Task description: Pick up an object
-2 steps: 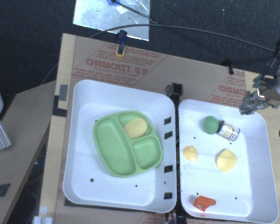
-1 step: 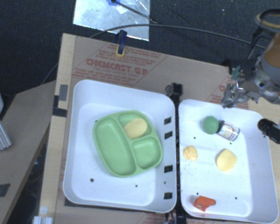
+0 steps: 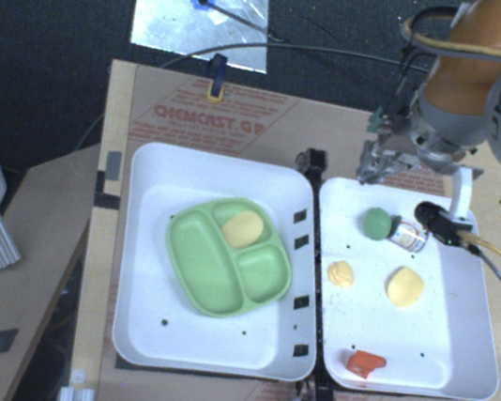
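End effector (image 3: 374, 171) above right bin's (image 3: 478, 319) far rim

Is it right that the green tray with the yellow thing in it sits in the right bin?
Not quite. The camera view shows the green divided tray, with the yellow object in one compartment, sitting in the left bin, not the right one.

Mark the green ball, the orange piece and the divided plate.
green ball (image 3: 376, 223): camera view, centre of its top.
orange piece (image 3: 365, 363): camera view, middle of its body.
divided plate (image 3: 204, 268): camera view, bare floor of the long compartment.
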Motion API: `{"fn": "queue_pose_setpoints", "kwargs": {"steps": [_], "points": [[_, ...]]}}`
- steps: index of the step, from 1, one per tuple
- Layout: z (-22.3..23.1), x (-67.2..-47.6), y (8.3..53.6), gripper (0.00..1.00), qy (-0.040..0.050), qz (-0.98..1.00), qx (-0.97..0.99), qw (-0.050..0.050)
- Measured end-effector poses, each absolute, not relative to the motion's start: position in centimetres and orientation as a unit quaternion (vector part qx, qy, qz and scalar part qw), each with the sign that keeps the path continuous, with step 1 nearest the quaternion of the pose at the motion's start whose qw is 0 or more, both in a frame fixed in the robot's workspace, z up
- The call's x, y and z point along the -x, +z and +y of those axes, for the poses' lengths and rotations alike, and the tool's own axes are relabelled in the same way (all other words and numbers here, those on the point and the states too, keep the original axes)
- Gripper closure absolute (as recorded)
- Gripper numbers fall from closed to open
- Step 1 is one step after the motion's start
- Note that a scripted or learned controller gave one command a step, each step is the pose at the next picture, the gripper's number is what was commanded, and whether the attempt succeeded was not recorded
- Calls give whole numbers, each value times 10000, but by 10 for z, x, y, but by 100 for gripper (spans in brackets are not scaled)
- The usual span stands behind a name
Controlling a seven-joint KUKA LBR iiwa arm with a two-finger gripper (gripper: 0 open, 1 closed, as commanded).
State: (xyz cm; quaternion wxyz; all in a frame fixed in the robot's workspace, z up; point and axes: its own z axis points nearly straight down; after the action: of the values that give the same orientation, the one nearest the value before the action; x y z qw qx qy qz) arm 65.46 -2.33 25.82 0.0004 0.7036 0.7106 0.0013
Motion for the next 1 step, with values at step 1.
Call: {"fn": "queue_pose_setpoints", "kwargs": {"steps": [1], "points": [[39, -654, 248, 100, 11, 7104, -7038, 4]]}}
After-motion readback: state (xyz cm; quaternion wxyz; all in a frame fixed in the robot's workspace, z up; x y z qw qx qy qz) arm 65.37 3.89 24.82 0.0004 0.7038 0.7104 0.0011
